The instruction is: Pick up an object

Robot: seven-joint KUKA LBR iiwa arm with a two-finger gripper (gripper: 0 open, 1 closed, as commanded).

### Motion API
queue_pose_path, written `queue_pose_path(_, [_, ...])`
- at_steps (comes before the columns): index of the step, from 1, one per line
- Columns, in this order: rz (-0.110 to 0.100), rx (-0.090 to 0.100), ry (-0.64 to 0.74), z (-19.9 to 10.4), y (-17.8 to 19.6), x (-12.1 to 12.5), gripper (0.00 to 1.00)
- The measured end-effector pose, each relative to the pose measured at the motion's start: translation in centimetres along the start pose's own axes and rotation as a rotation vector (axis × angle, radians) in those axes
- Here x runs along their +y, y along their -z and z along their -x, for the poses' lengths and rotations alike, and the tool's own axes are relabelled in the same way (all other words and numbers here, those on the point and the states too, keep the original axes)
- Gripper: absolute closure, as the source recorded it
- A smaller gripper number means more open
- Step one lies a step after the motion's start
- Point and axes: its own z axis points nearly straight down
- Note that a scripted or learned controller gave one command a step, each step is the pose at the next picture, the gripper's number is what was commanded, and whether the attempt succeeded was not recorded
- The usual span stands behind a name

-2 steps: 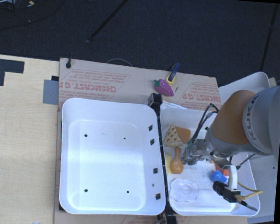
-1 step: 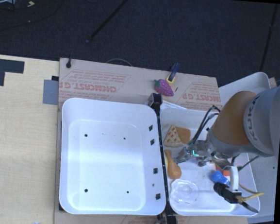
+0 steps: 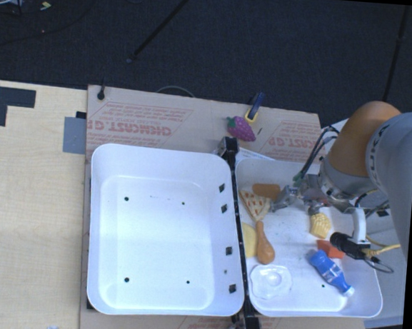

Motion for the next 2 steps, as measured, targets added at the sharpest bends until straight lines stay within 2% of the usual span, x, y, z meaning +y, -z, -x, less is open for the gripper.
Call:
queue_pose_path(1, [-0.005, 0.002, -0.001, -5.3, 0.0, 1.9, 0.0])
queue_pose_path(2, [-0.012, 0.004, -0.003, -5.4, -0.1, -3.3, 0.0])
